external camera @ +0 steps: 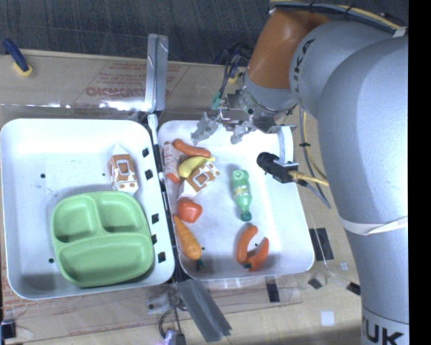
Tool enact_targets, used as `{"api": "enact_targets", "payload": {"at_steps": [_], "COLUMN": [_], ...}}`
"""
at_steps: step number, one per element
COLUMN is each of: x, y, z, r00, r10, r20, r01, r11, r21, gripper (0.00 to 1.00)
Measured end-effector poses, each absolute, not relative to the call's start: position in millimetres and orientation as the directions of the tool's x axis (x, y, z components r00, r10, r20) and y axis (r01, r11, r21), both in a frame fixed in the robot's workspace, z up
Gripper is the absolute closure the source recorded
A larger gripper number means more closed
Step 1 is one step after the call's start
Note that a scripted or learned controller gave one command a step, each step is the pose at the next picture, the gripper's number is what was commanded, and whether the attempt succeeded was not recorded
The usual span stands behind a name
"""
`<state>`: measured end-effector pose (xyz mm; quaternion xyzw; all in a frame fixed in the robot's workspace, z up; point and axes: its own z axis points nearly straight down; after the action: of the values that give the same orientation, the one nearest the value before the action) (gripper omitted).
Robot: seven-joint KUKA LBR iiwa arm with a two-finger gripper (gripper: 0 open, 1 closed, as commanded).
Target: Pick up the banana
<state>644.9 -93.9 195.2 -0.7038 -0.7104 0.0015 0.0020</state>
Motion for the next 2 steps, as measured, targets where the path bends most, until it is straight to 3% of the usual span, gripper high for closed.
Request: {"api": "enact_targets", "payload": {"at_steps": [1,2], "x": [610.4,634.8], "y": [-130,-101], "z": [329,283], "r00": [-0.022,0.107], "r10": [1.000,0.994], "r20": [-0.001,0.000], "r01": [1.000,0.994], "r11": [0.022,-0.107], "r21": [0.000,-0.006], "gripper": [0.00,0.00]}}
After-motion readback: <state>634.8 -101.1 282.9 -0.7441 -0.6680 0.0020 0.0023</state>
